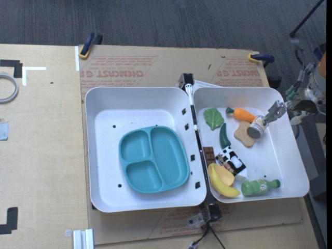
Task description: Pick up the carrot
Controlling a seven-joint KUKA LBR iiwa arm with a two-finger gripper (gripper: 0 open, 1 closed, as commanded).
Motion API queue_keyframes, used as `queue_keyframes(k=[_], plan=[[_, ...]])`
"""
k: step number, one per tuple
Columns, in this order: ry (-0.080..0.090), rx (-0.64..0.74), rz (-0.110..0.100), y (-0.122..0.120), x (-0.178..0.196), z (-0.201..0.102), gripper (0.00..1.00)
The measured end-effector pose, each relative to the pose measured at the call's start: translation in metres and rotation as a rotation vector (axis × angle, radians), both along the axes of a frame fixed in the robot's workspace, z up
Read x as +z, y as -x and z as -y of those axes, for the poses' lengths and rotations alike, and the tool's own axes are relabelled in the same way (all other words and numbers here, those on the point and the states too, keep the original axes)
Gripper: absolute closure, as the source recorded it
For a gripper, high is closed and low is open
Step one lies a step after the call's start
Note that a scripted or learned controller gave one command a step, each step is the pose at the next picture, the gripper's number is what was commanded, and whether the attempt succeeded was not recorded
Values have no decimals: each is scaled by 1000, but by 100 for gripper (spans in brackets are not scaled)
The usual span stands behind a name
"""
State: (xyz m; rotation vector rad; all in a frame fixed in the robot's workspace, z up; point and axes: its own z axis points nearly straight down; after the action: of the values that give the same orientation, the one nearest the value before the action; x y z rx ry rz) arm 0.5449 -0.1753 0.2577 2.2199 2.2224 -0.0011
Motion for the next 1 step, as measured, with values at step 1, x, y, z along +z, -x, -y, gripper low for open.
queue_keyframes(k=[1], plan=[[1,-242,1,-97,-109,47,0]])
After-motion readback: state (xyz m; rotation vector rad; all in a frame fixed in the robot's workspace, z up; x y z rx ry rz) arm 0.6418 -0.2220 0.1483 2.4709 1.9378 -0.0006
